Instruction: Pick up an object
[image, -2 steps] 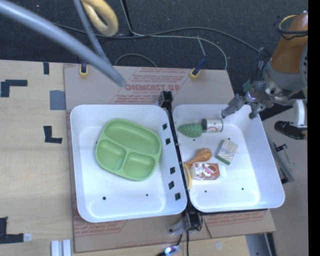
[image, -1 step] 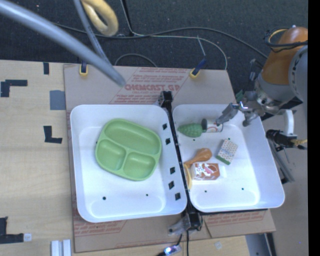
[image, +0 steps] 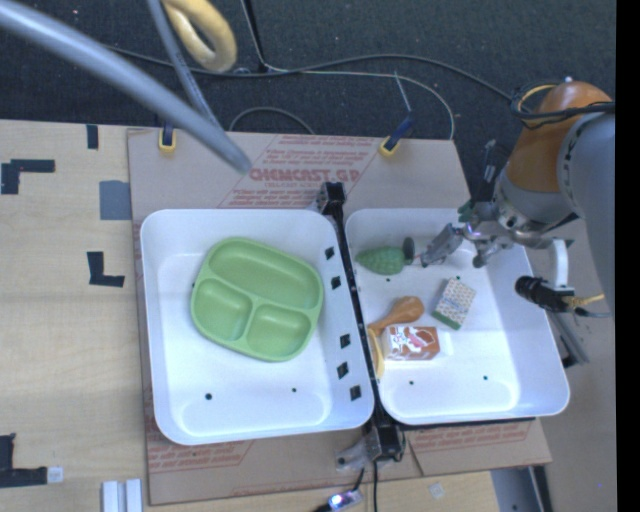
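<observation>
Two white bins sit side by side; right bin (image: 520, 390) carries a green object (image: 380, 261) at its top-left corner. Gripper (image: 452, 243) hovers just beside it – jaws parted, empty. Approach stage; next – descend squarely over it

Two shallow white bins sit side by side on the desk: a left bin (image: 170, 400) and a right bin (image: 520, 395). The left holds one green divided plate (image: 258, 298). The right holds four items: one green object (image: 381, 261), one orange-brown piece (image: 398, 312), one speckled block (image: 455, 302) and one red-and-white packet (image: 410, 343).
</observation>
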